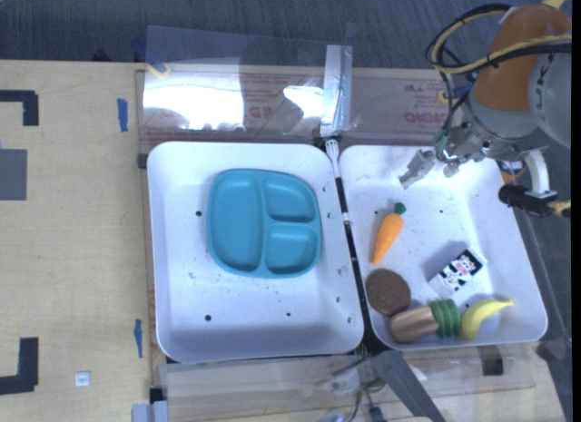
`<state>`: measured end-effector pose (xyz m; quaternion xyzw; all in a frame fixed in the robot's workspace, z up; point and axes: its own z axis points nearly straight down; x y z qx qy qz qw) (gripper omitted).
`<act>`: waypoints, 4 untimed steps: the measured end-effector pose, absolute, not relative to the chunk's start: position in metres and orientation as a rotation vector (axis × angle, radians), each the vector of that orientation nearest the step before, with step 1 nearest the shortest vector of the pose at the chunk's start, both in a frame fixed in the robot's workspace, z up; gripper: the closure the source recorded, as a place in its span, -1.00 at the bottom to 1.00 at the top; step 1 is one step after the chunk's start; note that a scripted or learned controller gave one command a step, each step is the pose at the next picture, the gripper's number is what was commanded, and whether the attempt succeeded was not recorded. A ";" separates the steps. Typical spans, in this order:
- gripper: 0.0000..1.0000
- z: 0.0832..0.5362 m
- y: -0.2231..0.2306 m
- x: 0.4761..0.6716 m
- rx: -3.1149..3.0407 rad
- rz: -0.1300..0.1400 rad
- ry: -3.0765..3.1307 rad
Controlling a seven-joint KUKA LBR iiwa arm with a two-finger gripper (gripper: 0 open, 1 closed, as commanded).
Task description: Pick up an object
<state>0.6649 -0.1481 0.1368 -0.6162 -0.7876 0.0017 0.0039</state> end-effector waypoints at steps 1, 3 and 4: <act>-1.00 0.087 -0.112 0.629 -1.894 -0.004 -2.513; 1.00 0.100 -0.099 0.584 -2.024 -0.011 -2.416; 1.00 0.189 -0.013 0.634 -1.936 -0.013 -2.481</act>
